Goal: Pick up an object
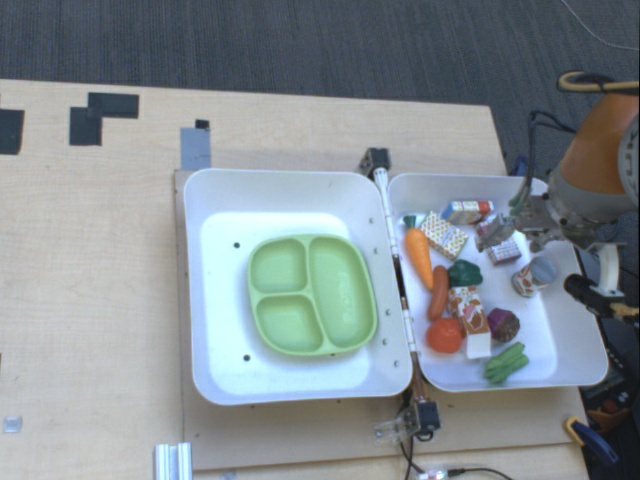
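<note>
The camera view looks down on a pale wooden desk (pixel 90 298) carrying 2 shallow white bins side by side. The left bin (pixel 210 268) holds a light green plate (pixel 312 294) with 3 compartments, lying flat near the bin's middle.

The right bin (pixel 570 353) holds a cluster of small toy foods. An orange carrot (pixel 418 255) lies at a slant near the bin's left wall, with a brown sausage (pixel 439 292) just below it and a red tomato (pixel 445 336) below that. A checkered box (pixel 443 234) sits beside the carrot's upper end, and a small carton (pixel 467 210) lies near the bin's far wall. A dark green piece (pixel 464 273) sits mid-bin, a dark red-purple item (pixel 503 324) to its lower right, and a green pepper-like piece (pixel 506 362) near the front wall. A small can (pixel 527 280) lies toward the right side.

The grey arm with its orange band (pixel 600 158) reaches in from the right. Its end effector (pixel 500 233) sits low over the upper part of the right bin, near a small package (pixel 503 252); whether it is open, closed or gripping anything cannot be told.
</note>
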